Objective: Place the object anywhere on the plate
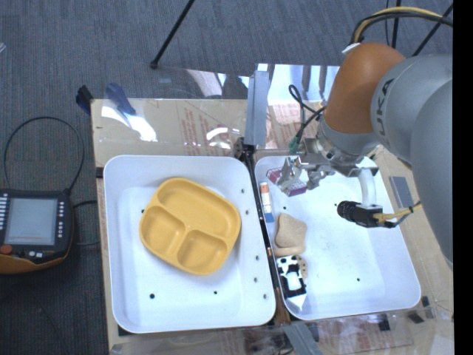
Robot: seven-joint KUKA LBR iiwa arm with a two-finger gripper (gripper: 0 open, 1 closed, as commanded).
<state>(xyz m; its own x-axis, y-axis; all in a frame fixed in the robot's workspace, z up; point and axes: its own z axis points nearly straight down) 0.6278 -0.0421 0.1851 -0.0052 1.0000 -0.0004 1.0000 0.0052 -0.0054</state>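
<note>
A yellow plate (pixel 190 225) with three compartments lies in the left white bin (pixel 126 302). My gripper (pixel 298 174) hangs over the far left part of the right bin (pixel 369 287). A small purple and pink object (pixel 293 188) sits right at its tip, partly covered by it; I cannot tell whether it is gripped or resting on the bin floor. A tan bread-like piece (pixel 290 232) lies near the right bin's left wall, just in front of the gripper.
A thin white and orange tube (pixel 265 200) lies along the right bin's left wall. A black and white object (pixel 292 275) rests at that bin's front left. A black cable fitting (pixel 361 214) hangs off the arm over the bin's middle.
</note>
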